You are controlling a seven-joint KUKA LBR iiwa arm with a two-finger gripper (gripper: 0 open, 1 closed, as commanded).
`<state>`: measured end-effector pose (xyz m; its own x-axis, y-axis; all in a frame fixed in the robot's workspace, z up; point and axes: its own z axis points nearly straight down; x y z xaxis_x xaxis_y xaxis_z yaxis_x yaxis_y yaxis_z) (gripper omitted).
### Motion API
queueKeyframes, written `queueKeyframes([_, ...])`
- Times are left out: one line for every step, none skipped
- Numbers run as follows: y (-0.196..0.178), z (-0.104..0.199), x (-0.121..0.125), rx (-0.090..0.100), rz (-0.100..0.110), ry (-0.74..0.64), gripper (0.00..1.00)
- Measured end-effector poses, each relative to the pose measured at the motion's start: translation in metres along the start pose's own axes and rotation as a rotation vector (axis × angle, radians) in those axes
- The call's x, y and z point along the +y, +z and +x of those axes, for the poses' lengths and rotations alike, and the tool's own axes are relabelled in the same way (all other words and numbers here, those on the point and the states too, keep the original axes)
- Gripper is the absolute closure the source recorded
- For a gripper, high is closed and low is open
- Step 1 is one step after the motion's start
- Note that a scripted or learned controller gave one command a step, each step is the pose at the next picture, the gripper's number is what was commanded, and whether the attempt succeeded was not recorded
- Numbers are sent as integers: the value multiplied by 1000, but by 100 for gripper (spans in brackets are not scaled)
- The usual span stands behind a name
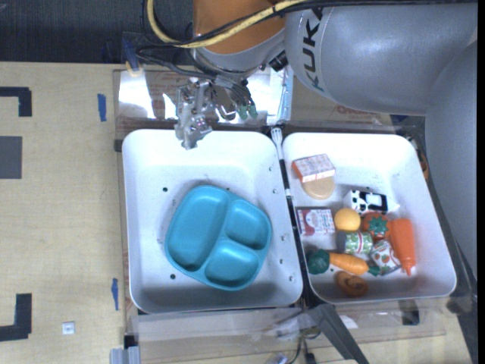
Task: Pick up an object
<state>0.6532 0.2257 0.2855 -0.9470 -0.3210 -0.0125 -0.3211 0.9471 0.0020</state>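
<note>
My gripper [194,124] hangs over the far rim of the left bin [144,203], below the orange wrist band. I see nothing in it. A blue divided plate [220,237] lies in the middle of the left bin, nearer the camera than the gripper. The right bin [428,203] holds several toy foods: a bread block [313,167], a black-and-white cow [367,201], a red-and-white carton [314,222], a yellow lemon [347,220], a large orange carrot [403,243] and a small carrot [348,264].
The grey arm [394,44] crosses the top right, above the right bin's far corner. A yellow cable [163,32] loops by the wrist. The bins meet at a shared rim [288,203]. Wooden bench [61,203] lies to the left.
</note>
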Motion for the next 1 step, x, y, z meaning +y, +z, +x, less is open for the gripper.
queueKeyframes([9,-13,-5,2,-1,-265,100])
